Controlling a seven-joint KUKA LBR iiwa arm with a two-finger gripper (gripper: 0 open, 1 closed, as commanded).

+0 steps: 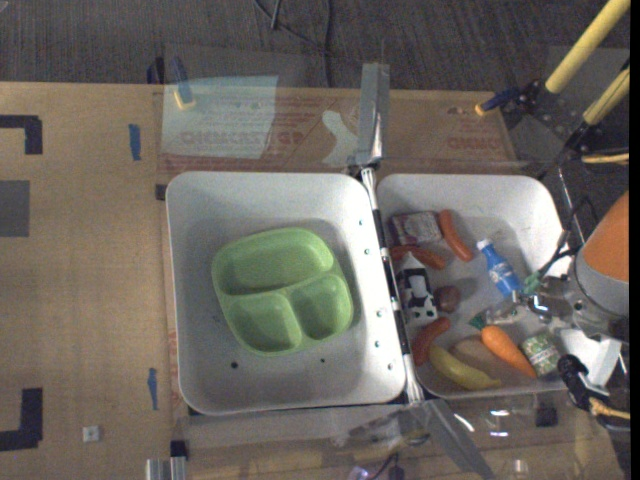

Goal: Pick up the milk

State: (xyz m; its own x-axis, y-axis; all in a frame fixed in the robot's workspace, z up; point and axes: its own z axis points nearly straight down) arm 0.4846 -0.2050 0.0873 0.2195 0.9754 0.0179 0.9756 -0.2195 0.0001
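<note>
In the camera view you see two shallow white bins side by side on the tan wooden worktop (80,268). The left bin (190,298) holds one thing: a light green plastic plate (283,290) with three compartments, lying flat near the bin's middle.

The right bin (530,203) is crowded. Your target, the one small milk carton (415,293) with black and white cow patches, sits at that bin's left side, just beside the wall shared with the left bin, about halfway down. One dark brown round lump (448,298) lies just to its right.

Above it you can count one dull pink packet (415,228) and two orange-red sausage pieces (455,235), with a third, redder sausage piece (430,338) below the carton. Along the near wall lie one yellow banana (462,369), one pale tan lump (482,349) and one orange carrot (507,352). One blue bottle (498,268) with a white cap lies tilted right of centre, and one small green packet (541,352) sits near the right wall.

The grey arm (612,258) with its orange band comes in over the bin's right edge. The hand (538,303) hangs between the blue bottle and the green packet, well apart from the milk carton. You cannot tell how far it is open, and nothing shows in its grasp.
</note>
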